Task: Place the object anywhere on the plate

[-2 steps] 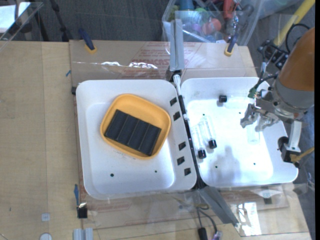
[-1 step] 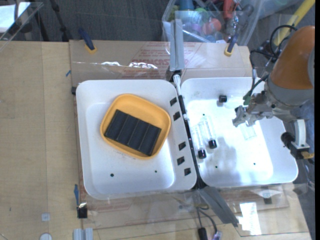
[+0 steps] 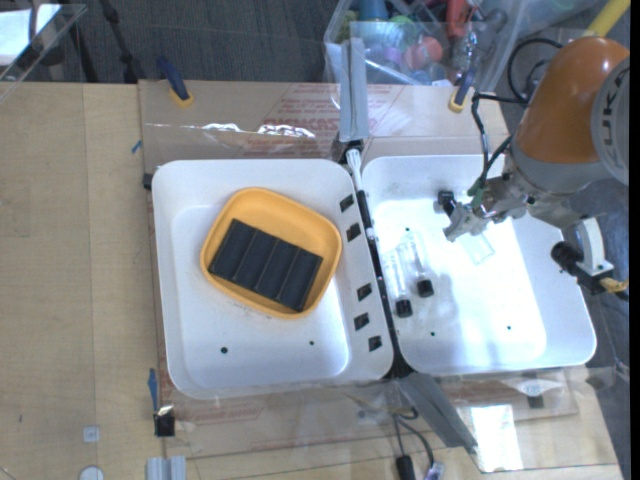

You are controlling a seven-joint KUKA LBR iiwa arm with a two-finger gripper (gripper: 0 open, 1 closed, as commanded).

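on wooden bench (image 3: 70, 268) | two white bins (image 3: 190, 358) | clutter box (image 3: 430, 18) behind

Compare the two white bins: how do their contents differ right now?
The left bin holds a yellow plate with a dark ribbed slab on it; the right bin holds a small clear object with black caps. The gripper hangs over the right bin, not the left. Both bins are shallow, white and side by side.
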